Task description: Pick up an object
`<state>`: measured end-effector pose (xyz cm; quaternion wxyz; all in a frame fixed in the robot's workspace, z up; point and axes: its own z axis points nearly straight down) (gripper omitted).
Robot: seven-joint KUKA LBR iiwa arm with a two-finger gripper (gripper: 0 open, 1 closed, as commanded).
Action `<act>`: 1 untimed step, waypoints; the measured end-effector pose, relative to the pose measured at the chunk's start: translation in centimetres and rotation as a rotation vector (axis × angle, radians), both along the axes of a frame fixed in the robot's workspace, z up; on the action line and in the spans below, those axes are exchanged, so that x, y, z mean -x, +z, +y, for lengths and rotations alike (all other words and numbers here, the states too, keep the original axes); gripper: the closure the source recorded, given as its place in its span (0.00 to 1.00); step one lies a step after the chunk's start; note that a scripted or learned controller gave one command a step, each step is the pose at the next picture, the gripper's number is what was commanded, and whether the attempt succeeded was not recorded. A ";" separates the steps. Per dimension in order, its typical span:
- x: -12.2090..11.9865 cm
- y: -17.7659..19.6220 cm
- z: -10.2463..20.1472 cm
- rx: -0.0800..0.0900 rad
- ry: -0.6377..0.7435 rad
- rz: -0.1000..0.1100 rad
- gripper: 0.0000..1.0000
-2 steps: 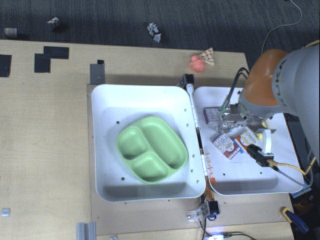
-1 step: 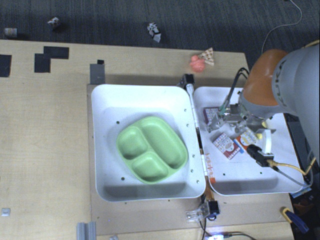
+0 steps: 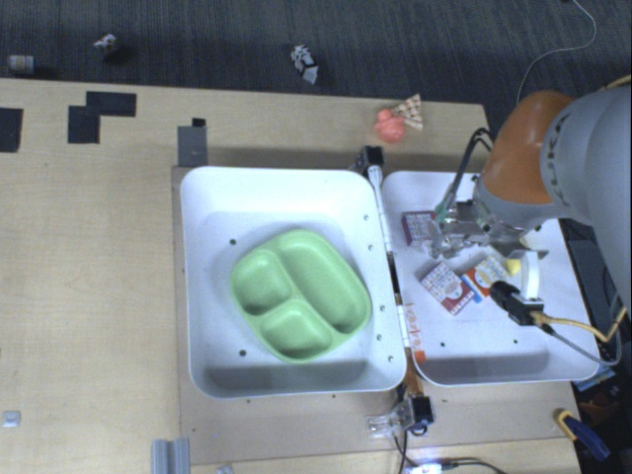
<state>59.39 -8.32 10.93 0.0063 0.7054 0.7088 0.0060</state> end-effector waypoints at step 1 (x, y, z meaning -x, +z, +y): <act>0.0 0.0 0.0 0.000 0.000 0.000 0.00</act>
